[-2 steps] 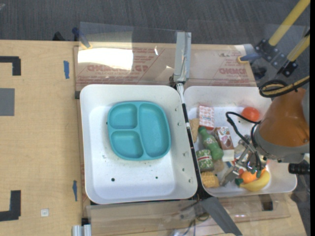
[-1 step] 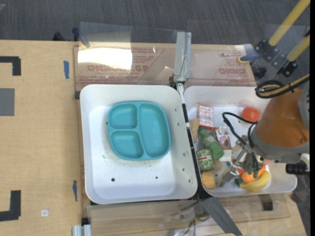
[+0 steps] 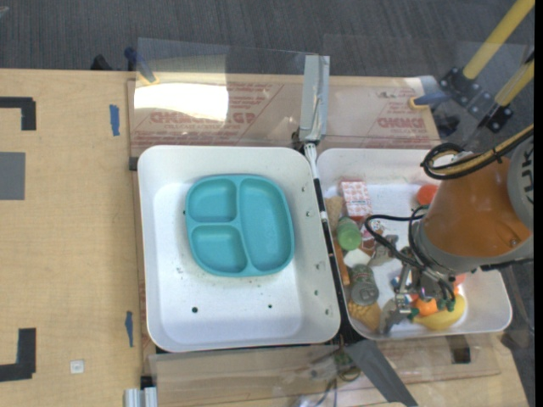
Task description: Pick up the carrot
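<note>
— Where's the carrot point(image 3: 411, 309)?
— In the right bin point(image 3: 488, 312), near its front edge, beside a yellow toy point(image 3: 443, 314); the gripper point(image 3: 405, 305) sits right over it; fingers' spread, I cannot tell.

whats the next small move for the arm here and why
Probably a short straight lift, to test the grasp. The gripper is down in the right bin, at an orange piece that looks like the carrot, beside a yellow item. The clutter hides whether the carrot is actually gripped, so lifting gently would show it.
</note>
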Action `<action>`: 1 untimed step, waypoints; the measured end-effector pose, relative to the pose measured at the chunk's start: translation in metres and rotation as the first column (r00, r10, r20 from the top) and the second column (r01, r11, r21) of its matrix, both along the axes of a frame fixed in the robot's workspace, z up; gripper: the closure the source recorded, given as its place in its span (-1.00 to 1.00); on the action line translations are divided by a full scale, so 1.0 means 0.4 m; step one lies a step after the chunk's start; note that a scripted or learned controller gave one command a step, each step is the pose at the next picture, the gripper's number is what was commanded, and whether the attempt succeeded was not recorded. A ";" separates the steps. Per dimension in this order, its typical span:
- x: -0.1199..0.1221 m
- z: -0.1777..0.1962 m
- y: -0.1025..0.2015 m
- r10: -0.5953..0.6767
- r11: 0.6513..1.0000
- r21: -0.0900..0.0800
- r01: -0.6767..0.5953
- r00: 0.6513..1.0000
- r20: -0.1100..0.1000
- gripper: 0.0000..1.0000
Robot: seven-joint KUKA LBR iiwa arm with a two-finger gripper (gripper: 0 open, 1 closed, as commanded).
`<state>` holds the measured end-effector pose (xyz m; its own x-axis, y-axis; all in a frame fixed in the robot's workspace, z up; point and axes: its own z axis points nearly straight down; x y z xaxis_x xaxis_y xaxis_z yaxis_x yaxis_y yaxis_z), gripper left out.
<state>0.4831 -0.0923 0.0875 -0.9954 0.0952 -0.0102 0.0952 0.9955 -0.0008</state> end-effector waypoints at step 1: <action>0.010 0.034 0.001 0.002 1.000 -0.002 -0.002 1.000 0.013 1.00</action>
<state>0.4872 -0.0919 0.1011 -0.9954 0.0930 -0.0234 0.0931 0.9957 -0.0011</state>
